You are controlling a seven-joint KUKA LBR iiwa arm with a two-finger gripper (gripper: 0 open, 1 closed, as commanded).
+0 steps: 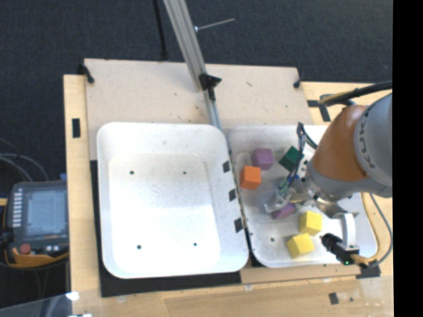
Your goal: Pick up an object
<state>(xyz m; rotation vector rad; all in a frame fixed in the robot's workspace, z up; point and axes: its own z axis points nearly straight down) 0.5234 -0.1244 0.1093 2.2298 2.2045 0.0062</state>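
In the right bin (264, 253) lie an orange cube (250, 176), a purple cube (263, 158), a dark green block (290, 157) and two yellow cubes (310, 222) (300, 245). My gripper (283, 200) reaches down into the middle of this bin, just left of the orange wrist band. A small purple piece (285, 211) lies right at its fingertips; whether it sits between them is unclear. The arm's body hides part of the bin's right side.
The left bin (165, 197) is a wide white tray beside the right one. A slanted aluminium pole (188, 35) rises from the board behind the bins. A teach pendant (36, 223) rests off the bench at the left.
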